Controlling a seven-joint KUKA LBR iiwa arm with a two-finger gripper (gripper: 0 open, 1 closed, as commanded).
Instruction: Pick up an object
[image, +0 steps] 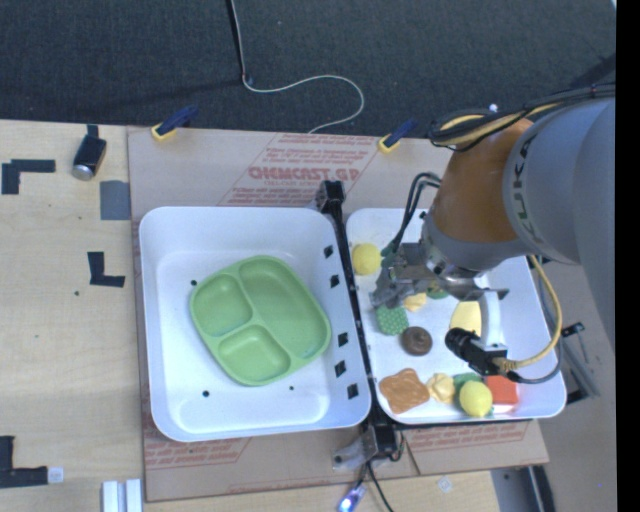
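One fixed camera looks down at a slant from above the bench (60, 300), taking in both white bins (160, 300).

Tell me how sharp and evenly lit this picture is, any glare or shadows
Camera view: lighting is even and soft; the green tray and toys are fairly sharp; the white bins look bright, with slight glare on their rims; the arm, close to the lens, is blurred and shades the right bin around the pincer.

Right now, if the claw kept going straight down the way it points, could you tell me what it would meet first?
Probably the green textured piece, which lies just below the claw in the right bin; depth is hard to judge from this slanted view.
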